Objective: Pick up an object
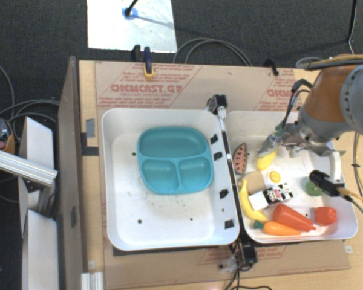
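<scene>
Yellow plastic, a small curved banana-like piece [265, 160], lies in the right white bin [345, 225] just below the metal two-finger gripper [282, 141], which hangs low over it. Whether that claw is spread or closed I cannot tell — nothing shows between it. This looks like the approach step; the next move calls for a straight descent and a firm close on the piece — clear of the watermelon-slice toy [240, 157] beside it.

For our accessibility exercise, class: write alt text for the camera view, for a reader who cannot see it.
A grey and orange robot arm reaches from the right over the right white bin, which holds toy foods including a banana, a carrot and a watermelon slice. The left white bin holds a blue divided tray.
</scene>
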